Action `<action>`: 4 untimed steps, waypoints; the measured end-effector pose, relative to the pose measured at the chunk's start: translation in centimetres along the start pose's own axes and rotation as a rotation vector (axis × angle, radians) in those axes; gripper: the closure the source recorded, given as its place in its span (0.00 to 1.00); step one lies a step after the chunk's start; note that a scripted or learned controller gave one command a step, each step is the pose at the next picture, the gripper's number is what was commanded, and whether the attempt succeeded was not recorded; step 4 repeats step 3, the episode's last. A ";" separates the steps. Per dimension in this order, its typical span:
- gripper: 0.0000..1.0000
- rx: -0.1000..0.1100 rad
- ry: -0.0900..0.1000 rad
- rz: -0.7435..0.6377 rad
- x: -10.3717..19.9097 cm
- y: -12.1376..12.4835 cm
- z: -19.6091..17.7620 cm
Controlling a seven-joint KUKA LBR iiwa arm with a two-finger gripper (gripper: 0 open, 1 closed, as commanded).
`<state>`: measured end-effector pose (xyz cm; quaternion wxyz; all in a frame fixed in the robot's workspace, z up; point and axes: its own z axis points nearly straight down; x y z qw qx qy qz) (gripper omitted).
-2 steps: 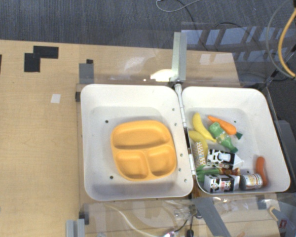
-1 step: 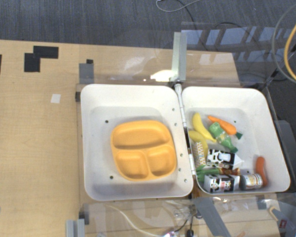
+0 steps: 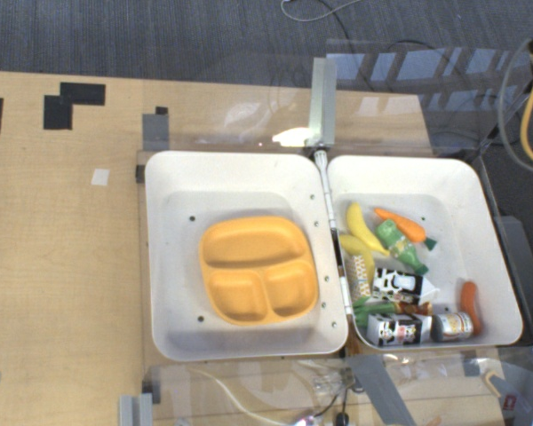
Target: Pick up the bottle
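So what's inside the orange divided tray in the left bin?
The orange tray in the left bin shows three bare compartments, nothing lying in them. What is beneath the tray is covered.

Arm and claw: pose and state cannot be told

From this slanted look down, the arm's reach, the turn of its wrist and the height of the claw cannot be made out, so no pose can be given for any of them. Whether the claw grips anything cannot be told either.
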<state>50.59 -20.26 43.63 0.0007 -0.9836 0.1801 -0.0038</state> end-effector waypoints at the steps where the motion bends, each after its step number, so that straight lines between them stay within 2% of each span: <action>1: 1.00 0.005 0.007 -0.002 0.2 -0.2 -1.2; 2: 1.00 0.002 0.001 -0.162 -0.9 0.7 0.0; 3: 0.00 0.003 0.000 -0.162 -0.9 0.7 0.0; 4: 0.00 0.003 0.000 -0.162 -0.9 0.7 0.0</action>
